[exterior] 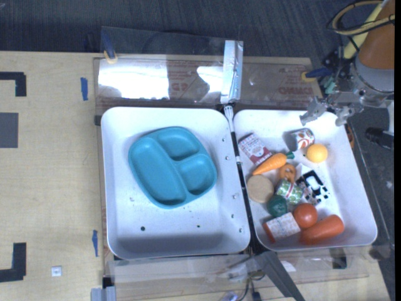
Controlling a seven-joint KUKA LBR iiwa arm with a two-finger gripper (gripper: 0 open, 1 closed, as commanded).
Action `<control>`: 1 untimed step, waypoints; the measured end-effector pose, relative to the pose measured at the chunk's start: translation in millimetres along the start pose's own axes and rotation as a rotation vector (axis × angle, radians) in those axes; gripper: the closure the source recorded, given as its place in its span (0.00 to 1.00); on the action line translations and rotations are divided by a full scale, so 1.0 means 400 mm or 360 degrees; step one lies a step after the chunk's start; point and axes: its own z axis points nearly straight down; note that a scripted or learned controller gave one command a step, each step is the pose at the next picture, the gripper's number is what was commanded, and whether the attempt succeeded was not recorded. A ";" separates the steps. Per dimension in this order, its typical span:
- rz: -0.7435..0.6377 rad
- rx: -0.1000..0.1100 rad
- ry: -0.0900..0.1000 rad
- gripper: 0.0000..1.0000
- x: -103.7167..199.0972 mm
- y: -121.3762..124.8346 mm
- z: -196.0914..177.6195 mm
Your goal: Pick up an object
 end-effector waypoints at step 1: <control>0.0028 -0.0051 -0.0006 0.00 -0.053 0.012 0.206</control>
